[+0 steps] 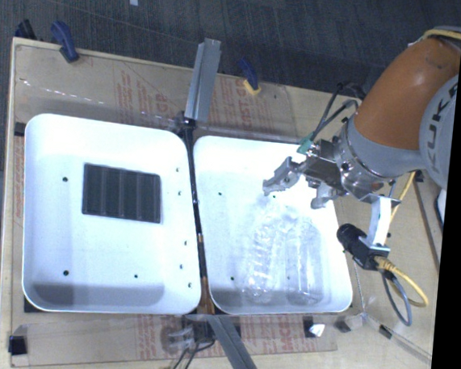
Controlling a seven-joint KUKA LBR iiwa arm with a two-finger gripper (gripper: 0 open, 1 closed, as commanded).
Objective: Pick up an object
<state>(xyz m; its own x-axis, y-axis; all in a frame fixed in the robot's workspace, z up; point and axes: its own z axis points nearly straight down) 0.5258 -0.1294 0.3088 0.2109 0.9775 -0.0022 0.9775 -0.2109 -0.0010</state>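
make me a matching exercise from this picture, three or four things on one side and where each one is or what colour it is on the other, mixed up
Things:
1. dark ridged block
2. clear plastic bottles
3. gripper
4. blue clamps

Places:
A. lying in the right bin
B. on the bench's far edge
C. above the right bin's far part
D. lying in the left bin

Pairs: 1-D, 2-A, 3-C, 4-B
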